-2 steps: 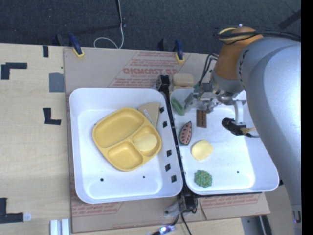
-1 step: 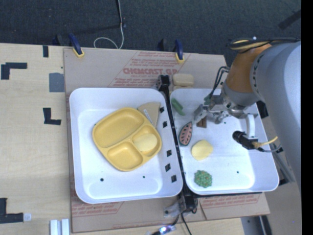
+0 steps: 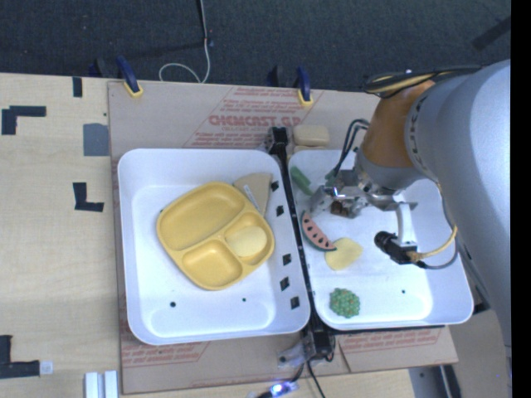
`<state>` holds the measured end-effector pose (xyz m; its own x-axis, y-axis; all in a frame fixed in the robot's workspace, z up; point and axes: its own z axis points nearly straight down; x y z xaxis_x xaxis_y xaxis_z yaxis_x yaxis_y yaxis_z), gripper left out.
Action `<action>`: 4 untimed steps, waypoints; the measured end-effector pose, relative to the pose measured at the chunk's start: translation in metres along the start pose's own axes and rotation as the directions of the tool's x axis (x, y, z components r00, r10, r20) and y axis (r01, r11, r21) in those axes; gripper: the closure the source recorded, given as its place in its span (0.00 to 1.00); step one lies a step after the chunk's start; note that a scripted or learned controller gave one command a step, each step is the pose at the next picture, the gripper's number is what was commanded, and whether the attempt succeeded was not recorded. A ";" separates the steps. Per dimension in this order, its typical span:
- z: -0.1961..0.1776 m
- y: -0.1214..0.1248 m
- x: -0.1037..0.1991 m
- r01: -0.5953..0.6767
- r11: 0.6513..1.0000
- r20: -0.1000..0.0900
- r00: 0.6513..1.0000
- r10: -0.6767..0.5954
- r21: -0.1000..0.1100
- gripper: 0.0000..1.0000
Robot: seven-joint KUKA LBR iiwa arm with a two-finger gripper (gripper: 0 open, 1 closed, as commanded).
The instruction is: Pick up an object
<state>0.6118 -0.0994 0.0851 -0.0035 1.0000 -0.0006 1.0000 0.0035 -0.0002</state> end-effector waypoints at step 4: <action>0.000 0.057 -0.053 -0.001 1.000 0.000 1.000 0.001 -0.001 0.00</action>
<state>0.6691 -0.1518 0.0850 -0.0027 1.0000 -0.0008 1.0000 0.0027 0.0009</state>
